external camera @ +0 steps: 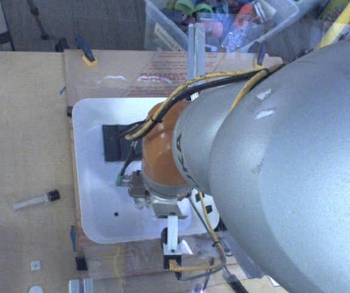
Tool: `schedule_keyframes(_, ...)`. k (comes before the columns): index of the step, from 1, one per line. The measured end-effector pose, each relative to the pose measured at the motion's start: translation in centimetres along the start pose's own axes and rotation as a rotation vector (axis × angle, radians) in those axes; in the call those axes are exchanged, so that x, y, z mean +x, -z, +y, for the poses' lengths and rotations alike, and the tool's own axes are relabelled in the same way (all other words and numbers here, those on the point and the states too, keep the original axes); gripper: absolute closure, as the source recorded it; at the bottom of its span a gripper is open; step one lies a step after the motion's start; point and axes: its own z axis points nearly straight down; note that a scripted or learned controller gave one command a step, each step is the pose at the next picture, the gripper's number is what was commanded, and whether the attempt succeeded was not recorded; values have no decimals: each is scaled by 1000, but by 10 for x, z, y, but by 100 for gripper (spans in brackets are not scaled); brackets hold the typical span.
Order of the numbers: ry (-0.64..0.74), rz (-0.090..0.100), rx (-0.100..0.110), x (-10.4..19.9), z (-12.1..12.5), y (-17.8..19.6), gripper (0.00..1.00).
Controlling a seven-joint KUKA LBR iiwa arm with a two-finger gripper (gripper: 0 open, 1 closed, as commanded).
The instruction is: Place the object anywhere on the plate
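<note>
The grey arm [272, 163] covers most of the white bin [89, 163], its orange band [160, 151] over the middle. A flat black object [113, 142] lies in the bin's far-left part — its long axis unclear. On the wooden bench [22, 133], a syringe-like tube [35, 200]; behind, a clear tub [217, 14] of toys.
</note>
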Motion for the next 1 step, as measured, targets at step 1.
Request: schedule_keyframes(1,335,0,-5,10,23,106,100)
